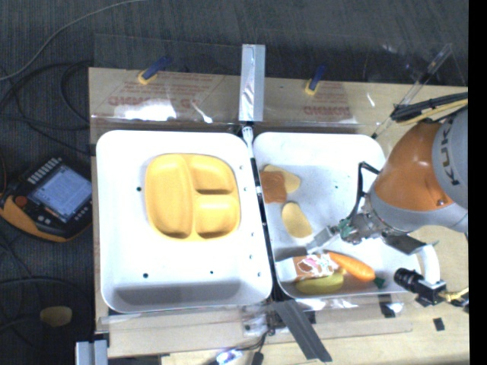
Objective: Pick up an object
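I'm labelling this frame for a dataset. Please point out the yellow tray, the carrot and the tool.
yellow tray (pixel 176 196): camera view, floor of its large left compartment.
carrot (pixel 354 266): camera view, middle of its orange body.
tool (pixel 326 238): camera view, its tip.

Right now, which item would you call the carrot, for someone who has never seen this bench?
Take the right bin, then its near edge. The carrot lies there, a tapered orange stick beside a yellow banana, the only bright orange piece among paler foods.

toy foods (pixel 335 268) in right bin (pixel 319 147)
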`<act>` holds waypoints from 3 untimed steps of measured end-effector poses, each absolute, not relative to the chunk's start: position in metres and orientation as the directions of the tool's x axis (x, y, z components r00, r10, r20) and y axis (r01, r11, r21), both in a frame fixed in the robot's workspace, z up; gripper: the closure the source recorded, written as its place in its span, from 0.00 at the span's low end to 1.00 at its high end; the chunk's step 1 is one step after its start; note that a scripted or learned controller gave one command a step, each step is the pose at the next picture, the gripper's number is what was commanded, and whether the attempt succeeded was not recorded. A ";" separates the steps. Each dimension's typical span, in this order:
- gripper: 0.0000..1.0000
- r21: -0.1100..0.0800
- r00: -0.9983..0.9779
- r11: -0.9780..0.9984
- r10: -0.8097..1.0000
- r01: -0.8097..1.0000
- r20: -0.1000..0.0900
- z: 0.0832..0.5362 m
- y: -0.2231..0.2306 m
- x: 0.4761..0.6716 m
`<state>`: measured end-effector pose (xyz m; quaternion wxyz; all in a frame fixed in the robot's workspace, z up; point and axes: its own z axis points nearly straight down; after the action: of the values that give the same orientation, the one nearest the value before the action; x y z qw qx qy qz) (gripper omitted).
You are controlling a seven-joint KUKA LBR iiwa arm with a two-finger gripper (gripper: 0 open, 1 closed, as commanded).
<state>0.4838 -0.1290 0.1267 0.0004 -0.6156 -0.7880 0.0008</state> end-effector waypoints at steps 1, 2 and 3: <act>0.00 -0.002 -0.255 0.255 0.967 0.967 0.000 0.153 -0.151 0.484; 0.00 -0.001 -0.335 0.335 0.942 0.942 0.000 0.199 -0.139 0.484; 0.00 0.001 -0.443 0.443 0.896 0.896 -0.001 0.111 -0.166 0.485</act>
<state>0.4846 -0.1655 0.1106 -0.0004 -0.5276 -0.8495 -0.0002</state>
